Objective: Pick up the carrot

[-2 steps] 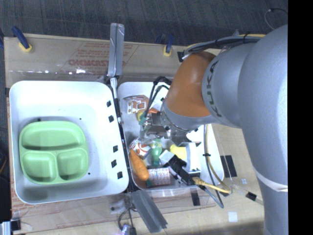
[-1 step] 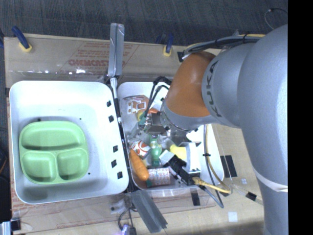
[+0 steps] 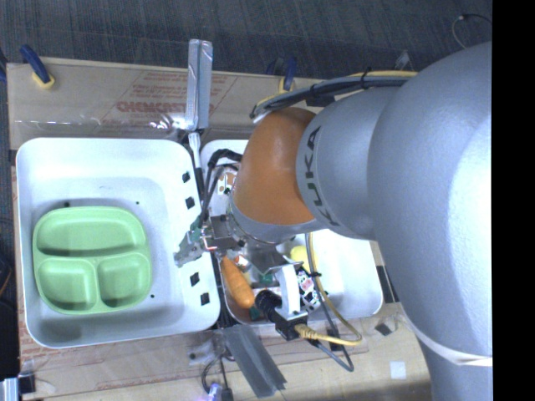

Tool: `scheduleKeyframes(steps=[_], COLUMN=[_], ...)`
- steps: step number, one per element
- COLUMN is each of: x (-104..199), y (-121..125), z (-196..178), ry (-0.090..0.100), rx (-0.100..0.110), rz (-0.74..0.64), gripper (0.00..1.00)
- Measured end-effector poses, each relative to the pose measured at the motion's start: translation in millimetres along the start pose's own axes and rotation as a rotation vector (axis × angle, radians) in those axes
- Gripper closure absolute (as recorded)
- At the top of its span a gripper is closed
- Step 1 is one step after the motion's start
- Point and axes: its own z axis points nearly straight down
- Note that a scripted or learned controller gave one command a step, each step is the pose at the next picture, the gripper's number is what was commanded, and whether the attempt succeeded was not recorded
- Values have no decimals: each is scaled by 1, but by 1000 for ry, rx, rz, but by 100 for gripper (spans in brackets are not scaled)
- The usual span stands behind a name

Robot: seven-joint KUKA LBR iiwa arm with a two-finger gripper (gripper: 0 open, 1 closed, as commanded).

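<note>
1. Gripper (image 3: 222, 252) of the grey robot arm (image 3: 401, 165) hung low over the lower-left corner of the right-hand shallow white bin (image 3: 361, 295), close to the wall beside the other bin. The wrist covered it from above, so I could not tell how far open it was, nor whether it had hold of anything.
2. The orange tapered carrot (image 3: 238, 287) lay in that same corner, just below the gripper in the view and slanting along the bin's left wall. Its upper end ran under the gripper; whether the two touched could not be told.
3. A small rounded yellow object (image 3: 298, 253) sat just to the right of the carrot, mostly hidden by the wrist.
4. The arm's orange band (image 3: 269, 170) and grey casing covered most of the right-hand bin.
5. The left-hand shallow white bin (image 3: 50, 153) held a pale green plastic tray with three compartments (image 3: 90, 259), well apart from the carrot.
6. A grey metal bar (image 3: 199, 82) stood at the far end of the gap between the bins.
</note>
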Motion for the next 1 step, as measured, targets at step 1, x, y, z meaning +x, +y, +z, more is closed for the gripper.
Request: scheduleKeyframes(steps=[1], x=[-82], y=[-6], z=[0], ry=[2], rx=[0], rz=[-20], gripper=[0])
